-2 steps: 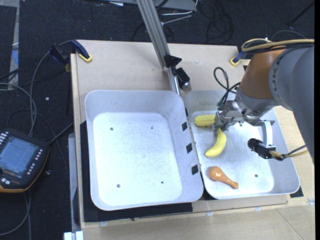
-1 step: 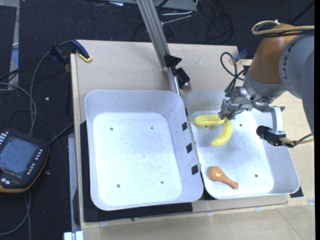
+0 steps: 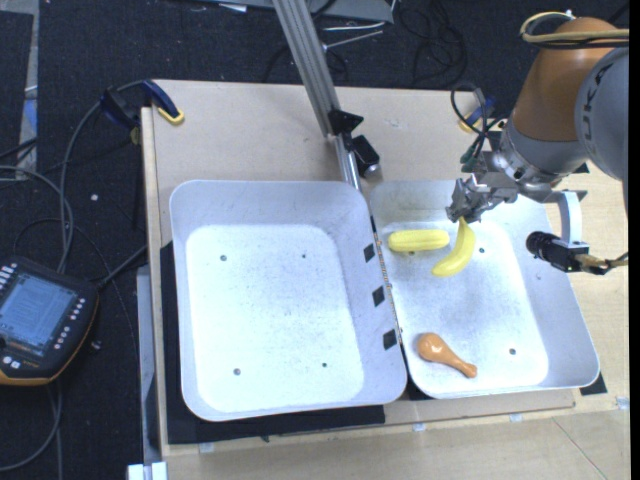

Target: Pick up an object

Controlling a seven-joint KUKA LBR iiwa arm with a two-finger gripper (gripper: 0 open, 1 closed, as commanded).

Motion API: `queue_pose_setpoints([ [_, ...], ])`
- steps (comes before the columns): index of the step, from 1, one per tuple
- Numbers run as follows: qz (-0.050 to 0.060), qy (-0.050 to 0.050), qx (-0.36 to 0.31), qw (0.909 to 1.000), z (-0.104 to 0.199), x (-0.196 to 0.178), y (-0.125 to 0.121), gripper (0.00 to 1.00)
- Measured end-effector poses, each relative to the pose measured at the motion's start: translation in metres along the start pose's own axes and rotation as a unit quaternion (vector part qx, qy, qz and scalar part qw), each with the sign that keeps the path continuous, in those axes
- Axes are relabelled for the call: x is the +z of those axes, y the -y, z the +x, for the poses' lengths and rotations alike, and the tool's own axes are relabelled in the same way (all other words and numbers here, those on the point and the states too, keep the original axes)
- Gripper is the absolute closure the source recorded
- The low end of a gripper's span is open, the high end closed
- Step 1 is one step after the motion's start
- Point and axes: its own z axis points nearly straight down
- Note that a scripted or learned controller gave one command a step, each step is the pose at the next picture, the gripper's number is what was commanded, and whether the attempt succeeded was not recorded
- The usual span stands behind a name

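The arm (image 3: 575, 88) reaches in from the right over the right bin (image 3: 560, 358), its orange band above the grey wrist. The pincer (image 3: 466, 211) hangs at the bin's far side with its tip right at the upper end of the banana (image 3: 455, 256). That end of the banana appears to sit between the fingers, so the pincer looks clenched on it, though the fingers themselves are small and dark and hard to read. The banana hangs curved down and to the left from the pincer, its lower end near the bin floor. Just left of it lies a yellow block (image 3: 418, 240), almost touching the banana's lower part. Nearer the front of the same bin, well apart from both, lies an orange drumstick toy (image 3: 446, 354). The left bin (image 3: 200, 218) sits beside it on the table (image 3: 250, 128). A pendant (image 3: 35, 318) rests on the floor at left.
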Motion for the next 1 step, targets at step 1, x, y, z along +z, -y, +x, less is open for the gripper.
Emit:
queue_pose_setpoints([
  [1, -0.001, 0.0, 0.0, 1.0, -0.0033, -0.0627, -0.0007, 1.0],
])
